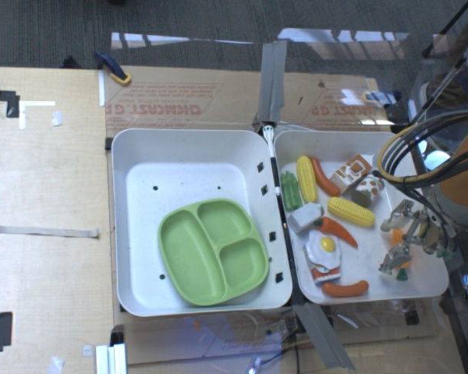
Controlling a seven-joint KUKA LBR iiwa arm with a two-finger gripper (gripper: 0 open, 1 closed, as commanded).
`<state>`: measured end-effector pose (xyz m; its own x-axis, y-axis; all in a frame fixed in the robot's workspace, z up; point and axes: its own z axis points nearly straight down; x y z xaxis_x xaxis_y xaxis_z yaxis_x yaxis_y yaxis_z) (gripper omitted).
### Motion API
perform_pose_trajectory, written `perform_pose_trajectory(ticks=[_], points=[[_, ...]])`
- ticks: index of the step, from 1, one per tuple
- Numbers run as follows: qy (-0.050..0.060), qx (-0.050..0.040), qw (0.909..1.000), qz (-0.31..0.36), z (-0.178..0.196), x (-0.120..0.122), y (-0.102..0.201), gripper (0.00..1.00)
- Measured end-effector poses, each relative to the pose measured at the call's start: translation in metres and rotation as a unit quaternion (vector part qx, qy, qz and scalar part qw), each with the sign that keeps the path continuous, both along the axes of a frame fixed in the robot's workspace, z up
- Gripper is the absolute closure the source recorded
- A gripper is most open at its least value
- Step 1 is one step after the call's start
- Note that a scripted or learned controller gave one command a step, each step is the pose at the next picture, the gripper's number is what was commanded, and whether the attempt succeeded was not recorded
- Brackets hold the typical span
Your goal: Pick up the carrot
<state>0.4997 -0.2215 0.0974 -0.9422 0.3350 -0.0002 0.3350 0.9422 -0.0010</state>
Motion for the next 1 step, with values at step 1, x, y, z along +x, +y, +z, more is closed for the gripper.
perform_pose_trajectory(ticks=[1], points=[[-0.001, -0.0005, 1.0, 0.001, 0.0078, 0.0013, -0.0002, 1.0]])
